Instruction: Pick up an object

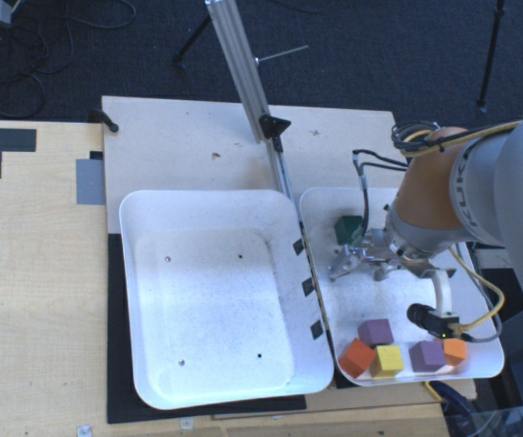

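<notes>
Green block (pixel 348 227) just beside gripper (pixel 345 264)

White bins (pixel 152 217), green block (pixel 348 227), purple blocks (pixel 375 331), orange blocks (pixel 356 358), yellow block (pixel 388 360), grey arm (pixel 494 185) with orange band (pixel 425 189)

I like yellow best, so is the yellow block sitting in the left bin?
No, the yellow block sits in the right bin, near its front edge, between an orange block and a purple block.

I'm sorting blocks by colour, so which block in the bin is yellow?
The yellow block, between the red-orange block and a purple block.
</notes>
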`<state>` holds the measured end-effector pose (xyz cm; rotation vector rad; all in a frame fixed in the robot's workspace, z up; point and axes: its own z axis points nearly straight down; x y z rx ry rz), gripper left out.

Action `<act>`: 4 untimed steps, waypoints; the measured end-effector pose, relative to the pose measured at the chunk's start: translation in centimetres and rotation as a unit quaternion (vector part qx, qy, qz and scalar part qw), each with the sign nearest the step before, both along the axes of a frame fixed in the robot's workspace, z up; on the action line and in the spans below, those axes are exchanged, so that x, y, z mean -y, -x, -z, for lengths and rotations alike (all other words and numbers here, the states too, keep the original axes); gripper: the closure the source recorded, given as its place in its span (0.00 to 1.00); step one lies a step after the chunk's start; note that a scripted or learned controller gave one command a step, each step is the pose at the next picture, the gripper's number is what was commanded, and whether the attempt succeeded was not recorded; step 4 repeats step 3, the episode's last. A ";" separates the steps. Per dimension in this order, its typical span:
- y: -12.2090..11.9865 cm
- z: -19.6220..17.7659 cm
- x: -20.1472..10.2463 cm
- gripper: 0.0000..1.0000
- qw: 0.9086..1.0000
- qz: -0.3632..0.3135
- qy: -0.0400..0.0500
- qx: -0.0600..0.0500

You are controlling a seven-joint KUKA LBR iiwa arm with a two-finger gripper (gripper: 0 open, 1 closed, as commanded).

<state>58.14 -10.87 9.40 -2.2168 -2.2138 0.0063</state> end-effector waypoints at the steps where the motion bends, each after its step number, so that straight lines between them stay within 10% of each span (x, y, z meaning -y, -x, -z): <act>1: -6.1 0.3 -0.6 0.00 1.000 -0.002 0.002 0.006; 2: -7.3 -0.3 -1.1 0.00 1.000 -0.001 0.001 0.004; 3: -7.2 -1.2 -1.1 1.00 1.000 -0.004 0.002 0.002; 4: -7.2 -1.2 -1.1 1.00 1.000 -0.004 0.002 0.002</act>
